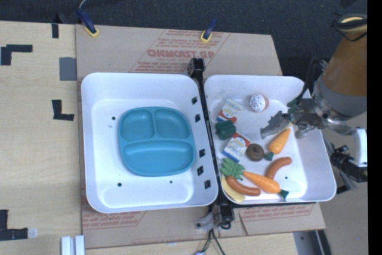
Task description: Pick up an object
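Toys crowd the right bin [310,185], in the lower right of the frame: a small orange carrot [279,141], a sausage [278,166], a long carrot [261,181], a speckled ball [256,103] and a brown disc [255,152], so any pick must come from there. The gripper [276,124] hangs just above the small carrot's upper end, likely lined up on it as the nearest target; whether its fingers are apart or together cannot be told. A blue divided plate [157,141] lies alone in the left bin [95,128].
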You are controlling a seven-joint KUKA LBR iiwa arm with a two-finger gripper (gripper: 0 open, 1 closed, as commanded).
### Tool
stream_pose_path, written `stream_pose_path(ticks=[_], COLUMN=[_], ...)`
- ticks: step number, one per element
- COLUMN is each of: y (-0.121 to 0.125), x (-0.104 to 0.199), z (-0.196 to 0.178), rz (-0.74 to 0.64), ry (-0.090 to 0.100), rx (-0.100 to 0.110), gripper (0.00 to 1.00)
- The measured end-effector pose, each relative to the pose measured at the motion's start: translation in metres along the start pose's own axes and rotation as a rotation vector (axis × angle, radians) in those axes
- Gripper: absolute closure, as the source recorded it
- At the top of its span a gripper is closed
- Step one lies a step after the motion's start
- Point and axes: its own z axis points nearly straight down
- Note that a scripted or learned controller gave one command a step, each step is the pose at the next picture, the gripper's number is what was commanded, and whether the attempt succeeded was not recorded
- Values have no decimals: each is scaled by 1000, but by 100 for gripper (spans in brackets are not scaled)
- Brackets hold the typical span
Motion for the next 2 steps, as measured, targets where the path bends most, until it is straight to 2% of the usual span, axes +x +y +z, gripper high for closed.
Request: stream_pose_path(ticks=[1,2], y=[0,66], x=[-5,1], z=[131,164], rz=[2,-1], ry=[2,2], rx=[5,-5], gripper=[0,0])
